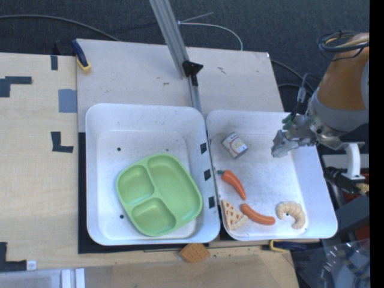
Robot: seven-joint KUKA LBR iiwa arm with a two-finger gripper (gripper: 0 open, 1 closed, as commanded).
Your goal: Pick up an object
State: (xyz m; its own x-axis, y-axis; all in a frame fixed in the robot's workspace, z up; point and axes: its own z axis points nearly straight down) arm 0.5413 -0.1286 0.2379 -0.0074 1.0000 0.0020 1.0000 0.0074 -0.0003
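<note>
Gripper (281,147) over right bin's (312,185) far right side, holding nothing — finger spread unclear — can (234,144) to its left, croissant (291,213) nearer the camera.

Two shallow white plastic bins sat there, the left bin (96,161) and the right bin (312,185), both smooth, faintly glossy and lightly speckled. The light-green three-compartment plastic plate (159,194) looked smooth with a soft sheen. The small orange toy carrot (234,183) and the orange-red toy sausage (258,215) showed shiny, moulded plastic. The pale tan toy croissant (292,213) appeared matt and ridged. The bench of pale wood board (36,179) looked matt and grainy, and the slanted silver metal rail (171,29) was brushed and dully reflective.
</note>
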